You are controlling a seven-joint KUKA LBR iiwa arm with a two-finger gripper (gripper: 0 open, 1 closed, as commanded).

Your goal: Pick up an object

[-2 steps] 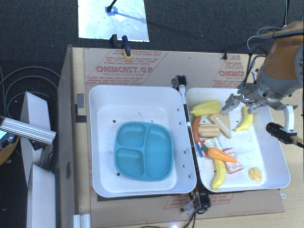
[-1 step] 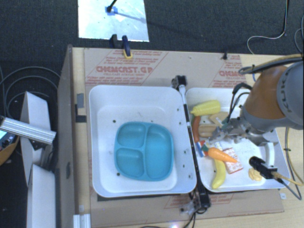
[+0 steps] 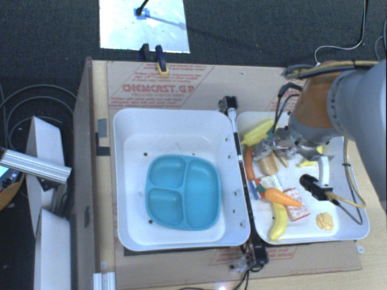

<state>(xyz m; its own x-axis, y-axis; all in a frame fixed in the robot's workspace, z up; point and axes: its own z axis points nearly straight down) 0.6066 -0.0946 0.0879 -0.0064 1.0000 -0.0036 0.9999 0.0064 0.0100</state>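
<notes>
An object has yet to be chosen, by the look of it: the candidates all lie in the right bin, a banana along its near edge, a carrot just above that, a small red-and-white carton touching the carrot, a pale yellow lump off toward the near right corner, and a second yellow piece up by the far left corner. The left bin holds just a blue divided plate. The arm reaches in from the right over the far part of the right bin, and the tool sits low among the clutter there, near a tan block. Whether it is spread or closed I cannot tell, since the wrist hides it, and nothing shows gripped in it. I would judge this the approach or descent step. Next it needs to settle squarely over one item, close, and lift straight up without dragging the neighbours packed beside it.
</notes>
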